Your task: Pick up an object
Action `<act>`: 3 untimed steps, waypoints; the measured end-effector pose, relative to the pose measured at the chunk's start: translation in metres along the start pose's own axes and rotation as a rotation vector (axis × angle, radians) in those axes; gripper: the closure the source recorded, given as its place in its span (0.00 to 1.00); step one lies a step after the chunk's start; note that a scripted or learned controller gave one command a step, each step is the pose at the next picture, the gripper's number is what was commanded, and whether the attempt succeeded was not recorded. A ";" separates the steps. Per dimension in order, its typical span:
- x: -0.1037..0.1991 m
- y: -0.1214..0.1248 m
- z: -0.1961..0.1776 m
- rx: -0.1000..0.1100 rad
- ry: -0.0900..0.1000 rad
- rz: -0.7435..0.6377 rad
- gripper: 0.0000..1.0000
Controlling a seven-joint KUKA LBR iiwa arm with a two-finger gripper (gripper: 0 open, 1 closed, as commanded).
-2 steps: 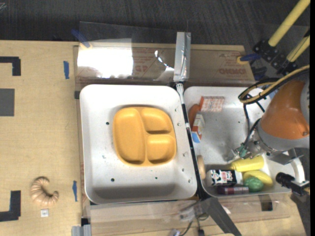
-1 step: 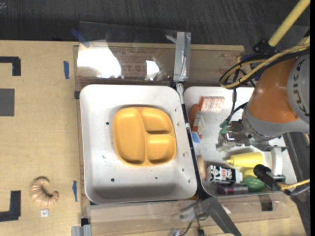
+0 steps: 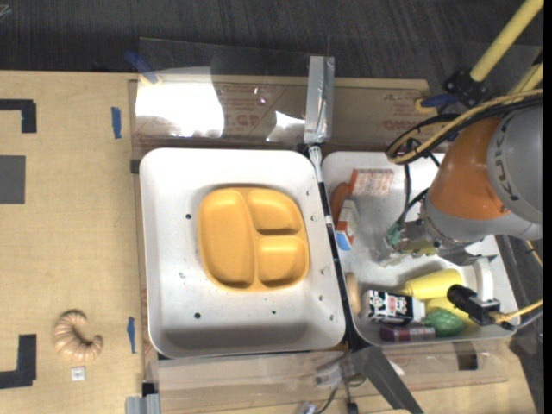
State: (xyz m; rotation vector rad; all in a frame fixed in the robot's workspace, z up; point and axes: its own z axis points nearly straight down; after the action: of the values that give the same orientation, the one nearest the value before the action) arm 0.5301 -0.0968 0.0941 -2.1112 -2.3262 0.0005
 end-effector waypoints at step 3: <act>-0.025 0.002 0.006 -0.008 -0.002 0.109 0.00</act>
State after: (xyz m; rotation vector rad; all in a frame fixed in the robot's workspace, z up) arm 0.5342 -0.1212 0.0879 -2.2398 -2.2122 -0.0064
